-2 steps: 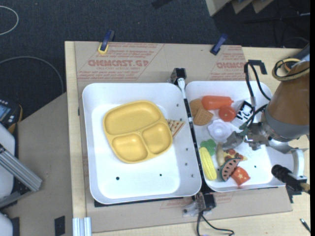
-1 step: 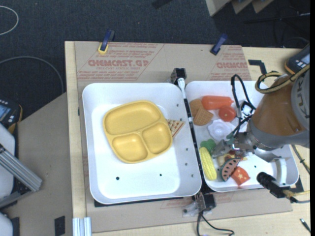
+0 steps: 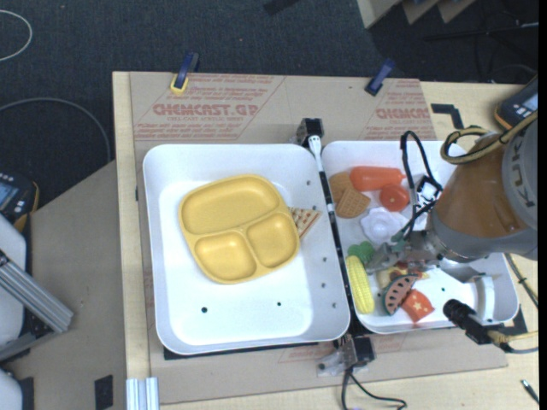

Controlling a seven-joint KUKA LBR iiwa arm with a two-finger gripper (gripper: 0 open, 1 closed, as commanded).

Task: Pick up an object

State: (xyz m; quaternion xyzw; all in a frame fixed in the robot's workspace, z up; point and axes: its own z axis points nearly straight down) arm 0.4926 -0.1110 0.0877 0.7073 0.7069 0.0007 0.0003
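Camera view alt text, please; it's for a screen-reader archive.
The grey arm reaches from the right into the right bin, low over a pile of toy food: corn, carrot, tomato. The left bin holds a yellow divided plate.

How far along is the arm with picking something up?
Done: the arm has reached into the right bin, low over the toy food beside the corn and the watermelon slice. In hand: nothing visibly lifted. Left: grasp one piece and raise it. The yellow plate sits in the left bin.
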